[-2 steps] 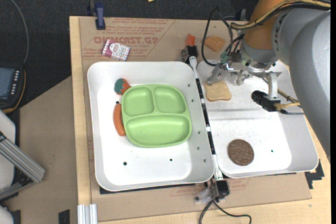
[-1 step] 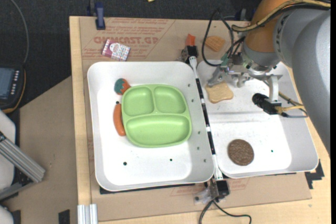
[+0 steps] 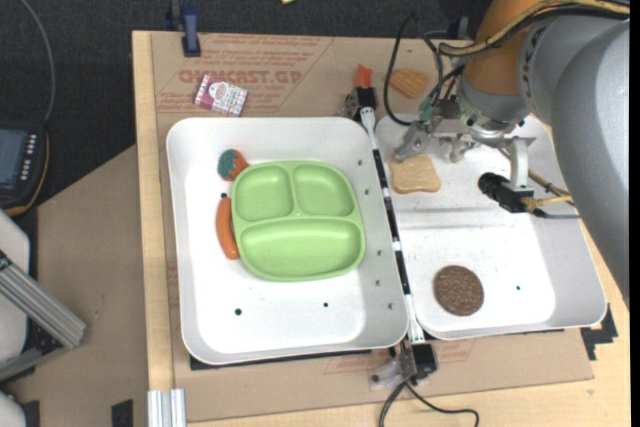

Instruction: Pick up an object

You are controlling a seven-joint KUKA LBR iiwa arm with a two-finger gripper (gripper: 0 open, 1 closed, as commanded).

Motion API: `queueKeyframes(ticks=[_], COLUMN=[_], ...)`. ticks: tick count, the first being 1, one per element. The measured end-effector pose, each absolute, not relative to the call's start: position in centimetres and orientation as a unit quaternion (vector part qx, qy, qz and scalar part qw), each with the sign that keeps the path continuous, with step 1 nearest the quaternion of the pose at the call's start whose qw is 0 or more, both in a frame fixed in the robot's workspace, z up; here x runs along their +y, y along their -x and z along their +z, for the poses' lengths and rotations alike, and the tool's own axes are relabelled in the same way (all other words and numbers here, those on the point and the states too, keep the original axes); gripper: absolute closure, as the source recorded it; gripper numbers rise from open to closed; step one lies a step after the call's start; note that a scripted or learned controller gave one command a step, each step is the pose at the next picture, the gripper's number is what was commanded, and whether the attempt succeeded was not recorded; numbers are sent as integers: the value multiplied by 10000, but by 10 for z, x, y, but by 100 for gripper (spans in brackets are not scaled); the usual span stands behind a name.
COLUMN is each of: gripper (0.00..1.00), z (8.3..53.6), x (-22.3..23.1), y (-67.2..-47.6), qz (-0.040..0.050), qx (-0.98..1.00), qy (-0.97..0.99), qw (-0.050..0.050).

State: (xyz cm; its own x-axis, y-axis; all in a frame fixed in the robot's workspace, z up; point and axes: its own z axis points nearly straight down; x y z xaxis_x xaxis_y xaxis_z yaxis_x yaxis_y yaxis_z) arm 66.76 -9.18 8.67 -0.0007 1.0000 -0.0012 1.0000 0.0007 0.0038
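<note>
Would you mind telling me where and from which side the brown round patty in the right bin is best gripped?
Grip the brown patty across its rim, with the claw coming straight down from above. It lies flat on the right bin's floor, so only its edges offer purchase. It looks round, so any angle probably works, and bare floor surrounds it, leaving room on both sides.

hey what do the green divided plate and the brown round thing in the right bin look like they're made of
Green divided plate: likely molded plastic, smooth with a soft sheen and rounded compartment ridges. Brown round thing: matte, speckled, looks like a toy burger patty, probably plastic or rubber; hard to tell.
</note>
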Motion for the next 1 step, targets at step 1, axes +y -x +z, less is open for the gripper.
queueKeyframes(ticks=[1], gripper=[0], z=[87], x=[-122], y=[-668], qz=[14], qx=[7066], qy=[-7076], qw=[26])
